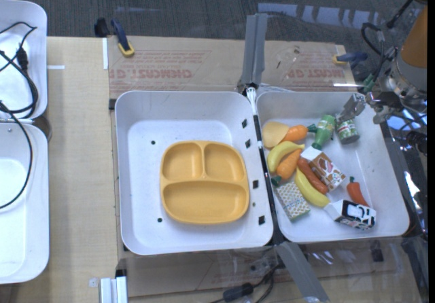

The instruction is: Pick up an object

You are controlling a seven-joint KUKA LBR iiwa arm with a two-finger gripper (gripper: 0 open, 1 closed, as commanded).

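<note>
Camera view — we look down at a slant on two white bins side by side on the counter (pixel 75 125). The left bin (pixel 136 159) carries a yellow divided plate (pixel 204 181). The right bin (pixel 394 179) holds the clutter: a green-labelled can (pixel 347 132) near its far right corner, a green bottle (pixel 324 129) just beside it, two bananas (pixel 282 152), carrots (pixel 296 133), a small carton (pixel 325 170), a milk carton (pixel 355 214) and a patterned sponge (pixel 292 200).

The gripper (pixel 354 106) hangs over the far right corner of the right bin, metal tips just above the can. We cannot tell how the jaws stand; the tips are small and run together against the bin wall. Nothing shows between them.

We judge the step to be the approach — the arm is over the bin, no grasp made. The can looks the likeliest target, being right under the tips, though that is our reading only.

The next move calls for a clean descent with the tips straddling the can, and care for the bin wall and the bottle, both near.

The can itself: short, upright, metal rim on top, green label round it. It stands apart from the main heap, with the bottle just at its left.
</note>
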